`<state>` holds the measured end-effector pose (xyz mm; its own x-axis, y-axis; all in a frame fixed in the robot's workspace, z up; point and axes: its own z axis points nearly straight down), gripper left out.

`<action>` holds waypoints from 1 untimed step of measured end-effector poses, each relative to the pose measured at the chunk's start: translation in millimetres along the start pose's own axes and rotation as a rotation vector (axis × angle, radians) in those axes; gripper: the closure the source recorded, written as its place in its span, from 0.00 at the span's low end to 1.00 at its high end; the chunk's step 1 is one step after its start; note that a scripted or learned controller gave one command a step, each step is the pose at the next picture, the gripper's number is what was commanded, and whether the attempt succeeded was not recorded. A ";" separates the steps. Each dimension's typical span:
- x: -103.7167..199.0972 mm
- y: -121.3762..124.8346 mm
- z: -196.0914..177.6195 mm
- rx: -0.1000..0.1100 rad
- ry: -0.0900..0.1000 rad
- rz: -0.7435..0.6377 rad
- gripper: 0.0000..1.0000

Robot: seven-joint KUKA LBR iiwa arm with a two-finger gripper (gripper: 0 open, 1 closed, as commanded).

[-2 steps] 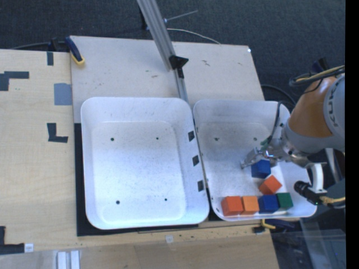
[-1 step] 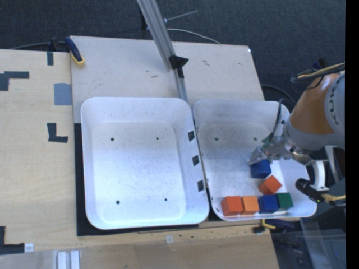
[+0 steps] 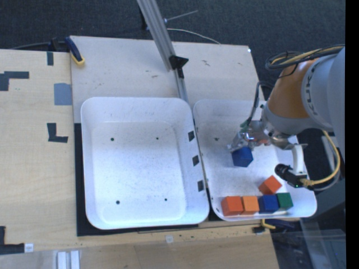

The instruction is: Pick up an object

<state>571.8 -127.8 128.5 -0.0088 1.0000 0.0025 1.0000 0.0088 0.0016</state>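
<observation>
bench: metal pole point(image 3: 160, 29) slants across rear | yellow-handled clamp point(image 3: 74, 51) at back-left corner | grey tape patch point(image 3: 63, 93)

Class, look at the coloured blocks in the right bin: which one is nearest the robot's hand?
The blue block alone in the middle of the right bin, directly beneath the hand. The others cluster at the bin's near edge.
</observation>
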 end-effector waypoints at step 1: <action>87.7 29.7 -66.1 -0.003 0.001 -0.001 1.00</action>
<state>600.6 -40.0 194.9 -0.0103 0.9999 0.0033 0.9999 0.0103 0.0049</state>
